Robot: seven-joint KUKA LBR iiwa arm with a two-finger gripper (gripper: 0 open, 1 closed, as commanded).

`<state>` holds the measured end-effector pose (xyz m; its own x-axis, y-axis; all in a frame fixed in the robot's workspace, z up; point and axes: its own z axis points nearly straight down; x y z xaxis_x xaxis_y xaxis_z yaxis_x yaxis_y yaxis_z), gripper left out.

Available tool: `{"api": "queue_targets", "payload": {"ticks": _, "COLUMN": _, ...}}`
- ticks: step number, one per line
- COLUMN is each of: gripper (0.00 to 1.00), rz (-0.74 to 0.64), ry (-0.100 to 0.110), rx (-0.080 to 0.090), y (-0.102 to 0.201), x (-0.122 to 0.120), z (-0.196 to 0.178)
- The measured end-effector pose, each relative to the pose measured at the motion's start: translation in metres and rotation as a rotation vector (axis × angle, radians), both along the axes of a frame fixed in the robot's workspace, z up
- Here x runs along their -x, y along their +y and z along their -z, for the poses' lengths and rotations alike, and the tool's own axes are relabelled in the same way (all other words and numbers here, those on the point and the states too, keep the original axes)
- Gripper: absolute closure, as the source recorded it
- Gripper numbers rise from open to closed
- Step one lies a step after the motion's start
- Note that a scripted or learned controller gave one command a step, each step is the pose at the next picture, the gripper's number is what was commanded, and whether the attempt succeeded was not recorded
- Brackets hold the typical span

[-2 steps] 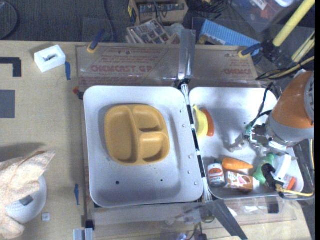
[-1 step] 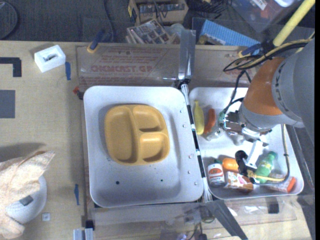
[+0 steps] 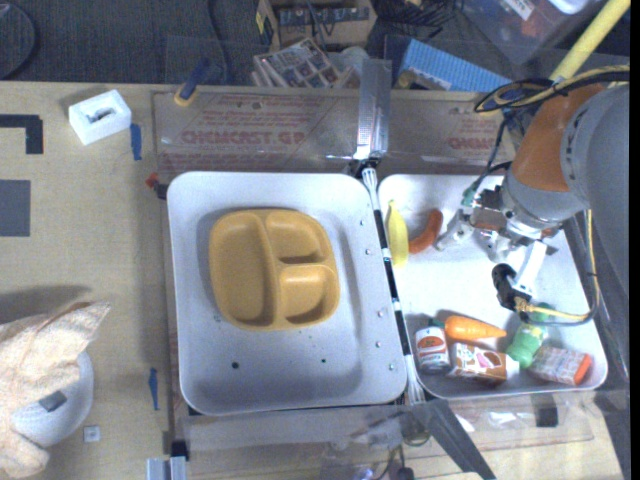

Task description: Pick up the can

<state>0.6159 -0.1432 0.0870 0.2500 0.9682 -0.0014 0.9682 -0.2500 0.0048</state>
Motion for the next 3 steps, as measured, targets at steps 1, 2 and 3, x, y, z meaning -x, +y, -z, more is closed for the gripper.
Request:
{"api": "queue_targets", "payload": {"ticks": 1, "gripper": 1.0, "rz": -0.006, "ry": -0.004, "rx": 0.001, "y": 0.003, "x": -0.002, "z": -0.012}}
{"api": "queue_targets", "payload": {"ticks": 2, "gripper": 0.0, "rz": -0.007, "ry": -0.003, "rx": 0.001, "y": 0.003, "x": -0.002, "z": -0.012}}
{"api": "queue_targets", "payload": {"ticks": 3, "gripper": 1.0, "rz": -0.008, "ry": -0.006, "rx": 0.004, "y": 0.003, "x": -0.003, "z": -0.022}}
